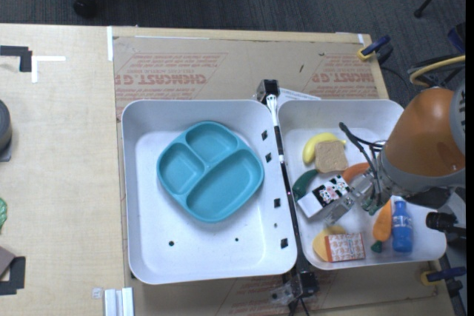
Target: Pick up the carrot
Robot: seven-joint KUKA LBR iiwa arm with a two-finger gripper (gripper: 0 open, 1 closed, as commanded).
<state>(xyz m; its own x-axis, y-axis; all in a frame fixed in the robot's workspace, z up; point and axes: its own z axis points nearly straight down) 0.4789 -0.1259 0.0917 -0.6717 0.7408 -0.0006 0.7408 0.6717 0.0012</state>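
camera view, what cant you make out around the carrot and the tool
- Carrot: its upper end is hidden under the arm.
- Tool: too small and cluttered to read; contact with the carrot is unclear.
- Orange piece beside the bread slice: mostly covered by the arm, so unidentifiable.
- Blue bottle: label too small.

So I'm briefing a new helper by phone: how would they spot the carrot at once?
Look in the right-hand white bin, the one crowded with toy food, toward its near right corner. The carrot is the small orange piece lying right against the blue bottle. It is the thing touching that bottle, slimmer than the boxed snack nearby.
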